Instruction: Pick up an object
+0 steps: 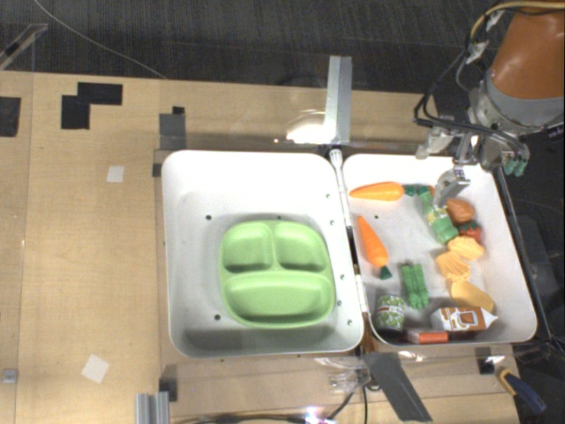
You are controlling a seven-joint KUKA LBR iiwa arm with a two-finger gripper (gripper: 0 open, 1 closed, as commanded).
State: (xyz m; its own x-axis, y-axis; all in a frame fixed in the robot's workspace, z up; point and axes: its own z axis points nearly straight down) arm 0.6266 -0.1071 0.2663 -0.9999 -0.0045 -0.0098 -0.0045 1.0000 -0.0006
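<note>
**Over the right bin, nothing picked yet**

Over by the divider, my two-finger gripper (455,184) hangs above the far corner of the right white bin (521,312), right beside a green leafy toy (439,223) and a brown-orange lump (460,209). How it's set, can't tell honestly. Nothing looks lifted. The orange plastic carrot (378,191) lies nearer the divider, untouched. Whole pick's left, I reckon.

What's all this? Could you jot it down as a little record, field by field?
left bin: holds a green divided tray
right bin: toy food, including two carrots, a green cucumber-like piece, a small carton
arm: reaches in from the right
gripper: over the right bin's far end, near the upper carrot
</note>
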